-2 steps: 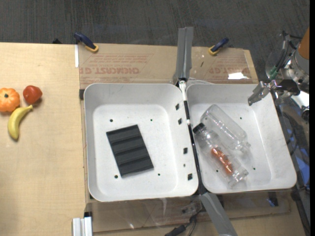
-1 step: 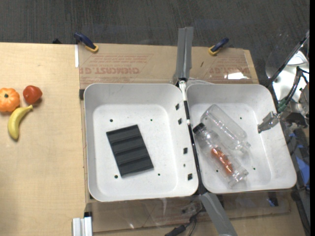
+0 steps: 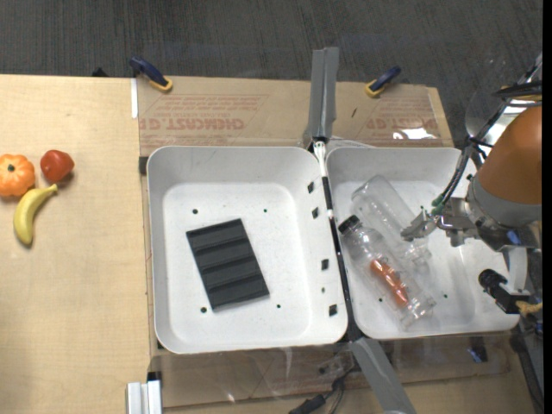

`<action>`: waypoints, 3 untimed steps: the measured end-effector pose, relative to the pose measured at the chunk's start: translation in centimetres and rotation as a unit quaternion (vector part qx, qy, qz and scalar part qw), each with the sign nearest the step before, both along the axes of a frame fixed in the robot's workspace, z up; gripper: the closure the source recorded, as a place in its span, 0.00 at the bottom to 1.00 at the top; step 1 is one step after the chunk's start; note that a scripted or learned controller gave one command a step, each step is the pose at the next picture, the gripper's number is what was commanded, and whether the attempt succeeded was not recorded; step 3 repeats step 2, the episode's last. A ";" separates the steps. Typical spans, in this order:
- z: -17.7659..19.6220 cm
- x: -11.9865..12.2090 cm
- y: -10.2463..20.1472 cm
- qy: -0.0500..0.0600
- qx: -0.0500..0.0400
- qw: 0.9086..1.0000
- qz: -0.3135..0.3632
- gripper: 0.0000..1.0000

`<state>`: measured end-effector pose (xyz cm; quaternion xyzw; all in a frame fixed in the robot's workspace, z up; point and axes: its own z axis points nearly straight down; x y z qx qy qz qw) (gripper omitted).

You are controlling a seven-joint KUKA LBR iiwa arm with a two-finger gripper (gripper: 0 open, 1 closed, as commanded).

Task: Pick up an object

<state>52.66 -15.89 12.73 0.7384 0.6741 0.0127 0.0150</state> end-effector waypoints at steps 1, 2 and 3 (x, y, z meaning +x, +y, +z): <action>-3.2 -1.7 5.1 0.014 -0.006 1.000 0.012 0.00; 7.0 0.1 -3.3 0.020 0.002 0.999 -0.034 0.00; 7.0 0.1 -3.3 0.020 0.002 0.999 -0.034 0.00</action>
